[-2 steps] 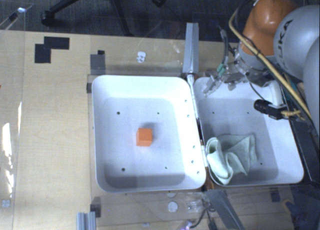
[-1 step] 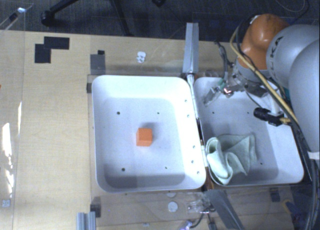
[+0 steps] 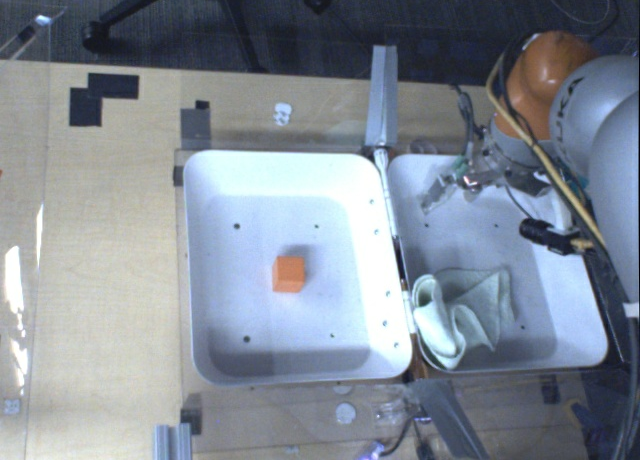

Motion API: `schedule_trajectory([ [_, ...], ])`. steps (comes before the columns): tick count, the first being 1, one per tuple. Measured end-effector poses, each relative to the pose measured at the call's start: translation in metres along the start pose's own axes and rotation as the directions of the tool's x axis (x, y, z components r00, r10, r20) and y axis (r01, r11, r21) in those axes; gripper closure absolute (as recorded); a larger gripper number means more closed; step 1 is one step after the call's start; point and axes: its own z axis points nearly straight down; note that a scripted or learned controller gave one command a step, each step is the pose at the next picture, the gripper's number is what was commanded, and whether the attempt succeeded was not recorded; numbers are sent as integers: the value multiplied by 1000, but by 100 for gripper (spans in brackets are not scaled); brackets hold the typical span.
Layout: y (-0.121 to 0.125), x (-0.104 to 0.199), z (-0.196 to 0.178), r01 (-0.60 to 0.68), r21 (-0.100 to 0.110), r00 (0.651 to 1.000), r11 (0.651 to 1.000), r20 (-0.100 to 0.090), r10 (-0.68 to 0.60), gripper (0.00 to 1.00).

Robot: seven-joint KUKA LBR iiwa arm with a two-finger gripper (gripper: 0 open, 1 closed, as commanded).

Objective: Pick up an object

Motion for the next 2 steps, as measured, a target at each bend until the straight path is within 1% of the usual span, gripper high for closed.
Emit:
schedule_trajectory([
  [1, 0, -8, -13, -1, -13, 1000, 1000, 24, 2, 100],
  [2, 9, 33, -110, -39, -11, 999, 999, 25, 39, 100],
])
